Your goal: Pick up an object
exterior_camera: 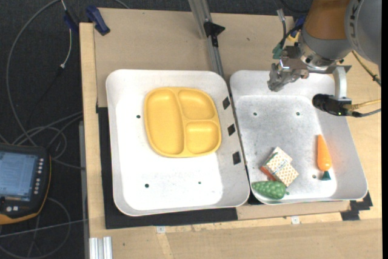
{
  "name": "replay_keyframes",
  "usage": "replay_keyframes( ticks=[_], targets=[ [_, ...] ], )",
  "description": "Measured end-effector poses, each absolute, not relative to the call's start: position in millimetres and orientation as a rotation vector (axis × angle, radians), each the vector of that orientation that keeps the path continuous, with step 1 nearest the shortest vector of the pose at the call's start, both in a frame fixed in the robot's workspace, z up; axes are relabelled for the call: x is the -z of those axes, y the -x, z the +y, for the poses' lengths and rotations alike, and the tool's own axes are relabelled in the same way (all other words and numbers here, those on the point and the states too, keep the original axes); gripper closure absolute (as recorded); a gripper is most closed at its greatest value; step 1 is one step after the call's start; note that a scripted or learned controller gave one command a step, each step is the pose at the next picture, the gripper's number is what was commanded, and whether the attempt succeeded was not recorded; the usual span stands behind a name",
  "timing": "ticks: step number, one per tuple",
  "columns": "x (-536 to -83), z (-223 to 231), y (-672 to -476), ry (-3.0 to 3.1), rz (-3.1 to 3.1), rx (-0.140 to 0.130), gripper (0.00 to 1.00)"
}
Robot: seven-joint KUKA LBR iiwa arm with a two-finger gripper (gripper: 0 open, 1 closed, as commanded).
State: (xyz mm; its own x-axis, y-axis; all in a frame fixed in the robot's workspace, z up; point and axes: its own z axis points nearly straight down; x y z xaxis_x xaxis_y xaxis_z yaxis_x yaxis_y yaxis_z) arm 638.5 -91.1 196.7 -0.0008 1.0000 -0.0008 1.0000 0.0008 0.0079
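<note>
Two white bins sit side by side on the tabletop (182,27), and everything worth picking lies in the right bin (285,130). Taking that bin as the landmark: the gripper (282,77) hangs over its far edge, near the far-left corner, and how its grasping end is set is too small and dark to make out, so I cannot tell; nothing is seen in its grasp.

The objects sit toward the bin's near edge, well apart from the gripper. An orange carrot (324,153) lies by the bin's right wall. Its long axis runs roughly from the far edge to the near edge, the pointed tip toward the far edge and the dark green stub toward the near one. A small patterned packet (281,166) lies at the middle of the near part, turned diamond-wise, with a slim red piece (268,174) just beside it. A green lumpy thing (269,190) rests against the near-left corner, its long axis along the near edge.

The left bin (121,130) holds a yellow divided tray (182,121).

By my reading the pick has not begun; this is the approach step. The next move calls for travelling toward the near edge, choosing one object, and closing across its short width. The carrot seems the easiest candidate, lying clear of the others.
</note>
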Motion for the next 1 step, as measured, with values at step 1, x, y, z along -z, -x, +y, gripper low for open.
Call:
replay_keyframes(
  ticks=[1],
  targets=[
    [-247.0, -91.0, -640.1, -2.215, 2.218, -0.008, 1.0]
  ],
)
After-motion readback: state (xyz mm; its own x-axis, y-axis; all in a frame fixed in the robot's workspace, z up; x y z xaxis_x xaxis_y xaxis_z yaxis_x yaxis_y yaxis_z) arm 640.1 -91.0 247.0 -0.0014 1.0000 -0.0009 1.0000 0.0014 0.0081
